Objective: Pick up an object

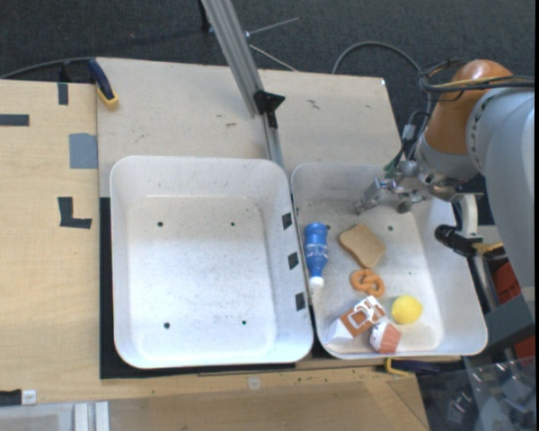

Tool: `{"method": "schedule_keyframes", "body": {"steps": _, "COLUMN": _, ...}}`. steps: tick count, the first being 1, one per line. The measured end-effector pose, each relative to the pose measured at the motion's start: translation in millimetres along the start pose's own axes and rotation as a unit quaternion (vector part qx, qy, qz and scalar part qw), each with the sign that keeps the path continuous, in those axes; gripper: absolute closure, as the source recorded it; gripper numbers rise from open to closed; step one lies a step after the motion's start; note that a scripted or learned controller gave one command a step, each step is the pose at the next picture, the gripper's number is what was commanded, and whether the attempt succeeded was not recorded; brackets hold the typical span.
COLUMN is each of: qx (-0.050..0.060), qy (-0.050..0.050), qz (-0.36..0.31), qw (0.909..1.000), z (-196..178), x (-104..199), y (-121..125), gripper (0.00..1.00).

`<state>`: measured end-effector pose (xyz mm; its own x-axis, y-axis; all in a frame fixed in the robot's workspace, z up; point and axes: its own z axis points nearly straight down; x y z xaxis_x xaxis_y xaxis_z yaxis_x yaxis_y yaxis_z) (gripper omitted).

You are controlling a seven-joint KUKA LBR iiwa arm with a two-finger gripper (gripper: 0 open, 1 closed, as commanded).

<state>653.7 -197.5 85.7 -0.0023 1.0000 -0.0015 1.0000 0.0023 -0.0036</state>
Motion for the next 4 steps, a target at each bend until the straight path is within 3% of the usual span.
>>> {"method": "schedule_keyframes", "body": {"steps": 1, "qx": -0.001, "qy": -0.001, "qz": -0.001, "qw": 1.0, "z": -13.2, "x": 0.4, "y": 1.1, "gripper": 1.0}}
{"method": "schedule_keyframes", "body": {"steps": 3, "qx": -0.005, "qy": 0.0, "qz": 0.0, "qw": 1.0, "z": -140.2, "x": 7.2, "y": 9.0, "gripper": 1.0}}
{"method": "schedule_keyframes", "body": {"steps": 4, "qx": -0.002, "qy": 0.001, "qz": 0.0, "qw": 1.0, "z": -154.2, "x": 7.9, "y": 9.3, "gripper": 1.0}}
